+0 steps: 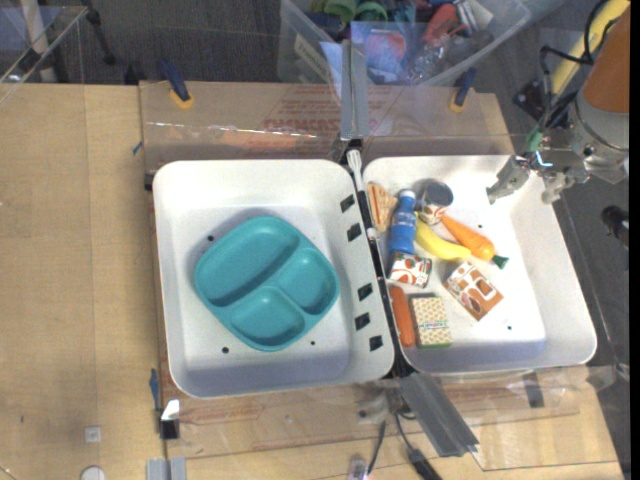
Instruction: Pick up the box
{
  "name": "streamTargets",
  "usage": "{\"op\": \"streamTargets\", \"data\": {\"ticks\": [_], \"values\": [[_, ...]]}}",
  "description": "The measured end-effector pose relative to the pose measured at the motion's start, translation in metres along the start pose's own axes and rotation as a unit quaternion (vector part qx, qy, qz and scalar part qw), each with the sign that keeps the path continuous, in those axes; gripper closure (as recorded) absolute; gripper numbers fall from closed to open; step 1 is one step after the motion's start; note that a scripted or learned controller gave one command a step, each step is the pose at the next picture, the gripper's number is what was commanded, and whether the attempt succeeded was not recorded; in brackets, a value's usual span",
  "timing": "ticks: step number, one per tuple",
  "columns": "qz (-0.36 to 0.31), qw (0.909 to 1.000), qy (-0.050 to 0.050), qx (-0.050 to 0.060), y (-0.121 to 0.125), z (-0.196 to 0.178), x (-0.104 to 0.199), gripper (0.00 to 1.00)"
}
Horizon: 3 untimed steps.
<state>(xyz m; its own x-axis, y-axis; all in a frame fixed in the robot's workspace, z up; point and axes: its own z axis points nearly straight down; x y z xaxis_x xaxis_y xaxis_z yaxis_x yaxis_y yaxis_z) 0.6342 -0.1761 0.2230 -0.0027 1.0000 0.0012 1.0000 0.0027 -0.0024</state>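
The end effector [526, 181] hangs over the far right edge of the right bin [560, 298]. Its two fingers [503, 185] are spread apart, and nothing sits between them.

The box [473, 289] lies in the right bin, nearer the camera than the end effector and a little to its left. It is white with brown patches, and it lies flat and turned at a slant. The end effector is well apart from it.

Just left of the box sits a small green and tan packet [432, 320]. Next to that is a long orange-red sausage [401, 315] by the bin wall. A small brown and white carton [409, 269] sits just past them.

Between the box and the end effector lie a carrot [466, 235] and a yellow banana [444, 244], touching each other. A blue bottle [402, 224] stands left of the banana.

Far to the left, the other bin [180, 198] holds a teal tray [265, 283] with three parts. Both bins sit on the table [70, 268].
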Motion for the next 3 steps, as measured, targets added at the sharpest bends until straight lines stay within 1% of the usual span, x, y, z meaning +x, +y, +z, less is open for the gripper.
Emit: {"op": "streamTargets", "data": {"ticks": [1, 2, 3], "values": [[-0.084, 0.9964, 0.0, 0.0, 0.023, 0.105, 0.037, 0.0], [-0.151, 0.9885, 0.0, 0.0, -0.059, 0.088, 0.056, 0.0], [-0.293, 0.9561, -0.003, -0.005, -0.055, 0.134, 0.075, 0.0]]}}
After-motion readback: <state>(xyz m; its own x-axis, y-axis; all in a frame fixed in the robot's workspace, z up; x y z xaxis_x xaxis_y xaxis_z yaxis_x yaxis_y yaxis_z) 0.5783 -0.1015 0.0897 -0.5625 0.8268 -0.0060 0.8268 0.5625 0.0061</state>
